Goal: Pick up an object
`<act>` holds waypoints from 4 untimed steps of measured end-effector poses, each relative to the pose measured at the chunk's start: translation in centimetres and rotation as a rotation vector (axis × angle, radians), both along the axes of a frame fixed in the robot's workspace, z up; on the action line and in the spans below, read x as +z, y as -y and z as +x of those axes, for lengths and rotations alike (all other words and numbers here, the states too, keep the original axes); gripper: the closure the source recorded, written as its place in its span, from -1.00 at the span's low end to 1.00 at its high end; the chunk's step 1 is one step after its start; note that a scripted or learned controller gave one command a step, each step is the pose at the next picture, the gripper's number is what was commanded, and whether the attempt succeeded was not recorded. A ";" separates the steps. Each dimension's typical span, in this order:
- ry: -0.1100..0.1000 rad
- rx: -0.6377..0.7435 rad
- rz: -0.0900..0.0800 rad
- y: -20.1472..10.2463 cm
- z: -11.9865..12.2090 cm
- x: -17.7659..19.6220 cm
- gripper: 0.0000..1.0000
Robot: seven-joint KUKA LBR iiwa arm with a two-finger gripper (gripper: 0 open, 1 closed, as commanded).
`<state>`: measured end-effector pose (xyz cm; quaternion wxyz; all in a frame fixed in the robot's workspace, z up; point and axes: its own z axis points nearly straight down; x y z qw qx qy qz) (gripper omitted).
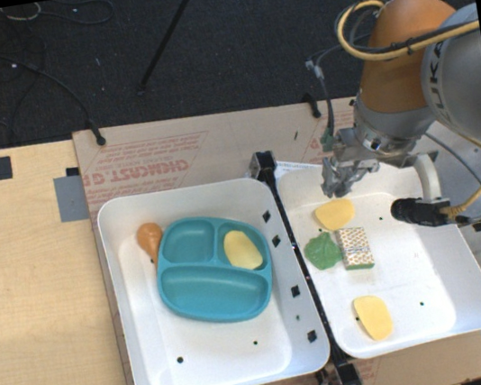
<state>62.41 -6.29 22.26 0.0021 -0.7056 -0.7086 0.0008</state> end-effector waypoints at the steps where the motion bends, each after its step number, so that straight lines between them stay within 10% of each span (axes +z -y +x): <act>1: 0.000 0.001 0.000 -5.4 -0.8 1.0 1.00; 3: 0.002 0.001 -0.001 -16.4 -1.2 2.2 1.00; 4: 0.001 -0.002 -0.002 -16.2 -1.2 2.1 -1.00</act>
